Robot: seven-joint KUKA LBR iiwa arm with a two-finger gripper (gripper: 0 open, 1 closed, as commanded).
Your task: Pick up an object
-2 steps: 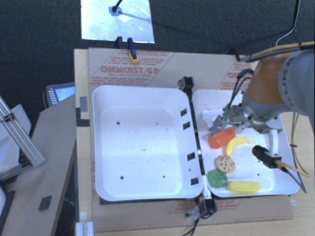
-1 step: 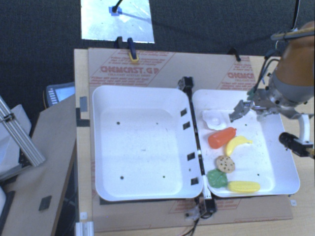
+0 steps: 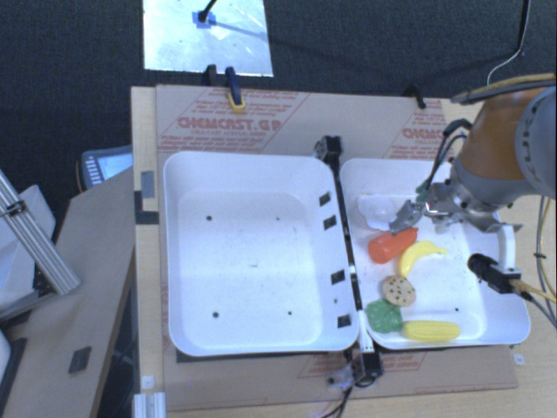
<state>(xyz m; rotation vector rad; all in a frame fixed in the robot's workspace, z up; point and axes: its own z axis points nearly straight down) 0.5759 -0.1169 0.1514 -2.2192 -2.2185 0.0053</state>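
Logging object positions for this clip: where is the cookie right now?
The cookie lies in the right bin, near its front left, just below the banana and above the green toy.

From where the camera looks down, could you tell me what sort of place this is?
Probably a robotics lab's grasping test bench: two shallow white plastic bins, plastic toy food such as a yellow banana, and the grey arm's two-finger gripper hanging above them.

**Legible text: board under bins**

The brown board (image 3: 261, 116) beneath the two white bins carries red printed lettering "CHEMCAST GP" near its upper left edge. A second red print of the same kind sits at upper right, partly cut off by the arm; only "CHEMC" is readable.
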